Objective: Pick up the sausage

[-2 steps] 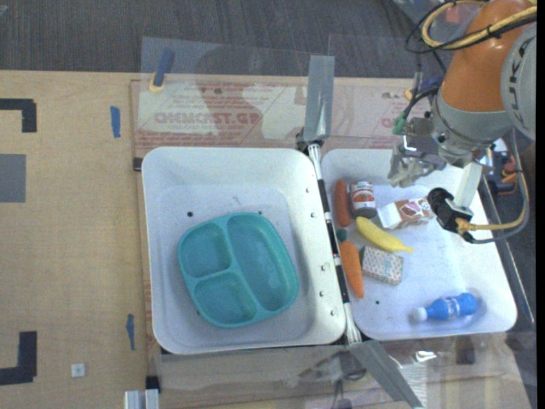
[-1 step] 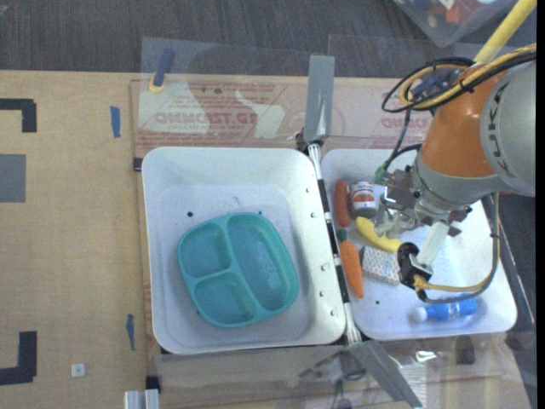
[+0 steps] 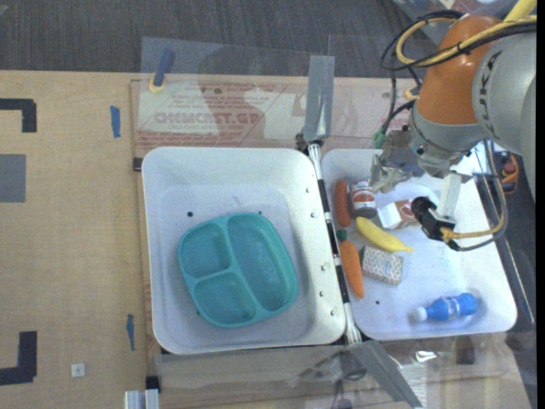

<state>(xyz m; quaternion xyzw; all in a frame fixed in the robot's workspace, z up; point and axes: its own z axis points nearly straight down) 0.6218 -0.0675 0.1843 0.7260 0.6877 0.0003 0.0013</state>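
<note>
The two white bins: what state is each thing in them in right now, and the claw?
Sausage: lying loose along the right bin's left wall.
Carrot: lying below the sausage.
Banana: lying flat.
Blue bottle: on its side.
Patterned packet: lying flat.
Small can: beside the sausage, under the claw.
Teal tray: in the left bin, right way up.
Claw: above the can; grip unclear.

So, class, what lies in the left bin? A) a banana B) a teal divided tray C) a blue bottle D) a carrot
B: the teal divided tray sits alone in the left bin, while the bottle, banana and carrot lie in the right bin.
</note>
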